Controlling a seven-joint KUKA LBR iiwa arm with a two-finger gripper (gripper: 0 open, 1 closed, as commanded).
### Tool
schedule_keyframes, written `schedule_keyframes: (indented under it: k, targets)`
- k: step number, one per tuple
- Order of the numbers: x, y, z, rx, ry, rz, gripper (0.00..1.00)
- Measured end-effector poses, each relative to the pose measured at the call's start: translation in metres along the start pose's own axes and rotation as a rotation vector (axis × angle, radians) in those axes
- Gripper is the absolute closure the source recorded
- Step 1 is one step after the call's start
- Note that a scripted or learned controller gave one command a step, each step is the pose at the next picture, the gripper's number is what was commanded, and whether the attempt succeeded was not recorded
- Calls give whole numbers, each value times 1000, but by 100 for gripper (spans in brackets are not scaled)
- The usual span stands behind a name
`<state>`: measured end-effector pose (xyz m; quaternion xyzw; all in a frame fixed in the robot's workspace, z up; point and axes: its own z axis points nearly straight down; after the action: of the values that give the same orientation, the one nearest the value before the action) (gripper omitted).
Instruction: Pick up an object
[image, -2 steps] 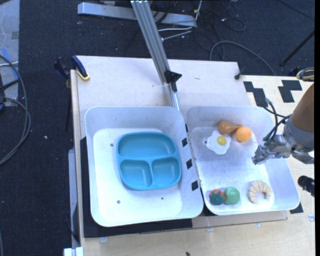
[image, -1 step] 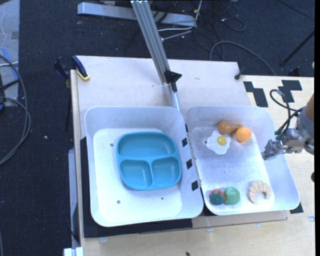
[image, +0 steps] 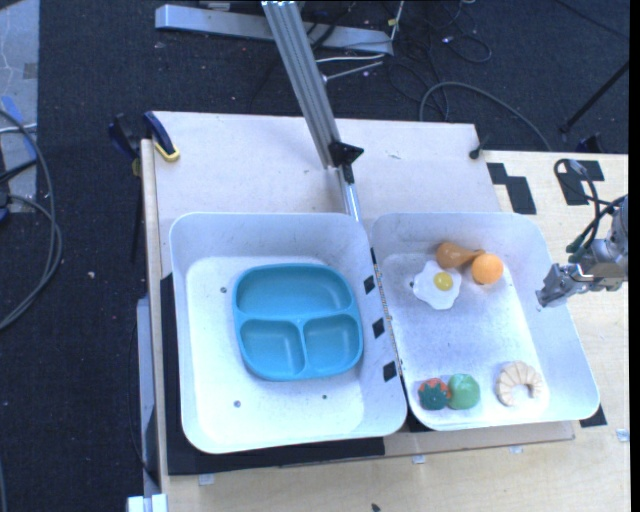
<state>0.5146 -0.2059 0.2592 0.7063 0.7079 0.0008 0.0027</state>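
Pale bench (image: 420, 155) bears two white bins (image: 200, 240) (image: 530, 240), side by side.

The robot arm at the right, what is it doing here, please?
The grey robot arm's gripper sits over the right edge of the right white bin, holding nothing visible. In that bin lie a toy fried egg, an orange ball, a tan croissant and a green and red toy. The left white bin holds a blue divided plastic tray.
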Motion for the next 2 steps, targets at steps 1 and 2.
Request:
schedule_keyframes:
  k: [1,2]
  targets:
    - [55,6,-5,4,4,-6,100]
    - [109,28,-3,3,4,-7,100]
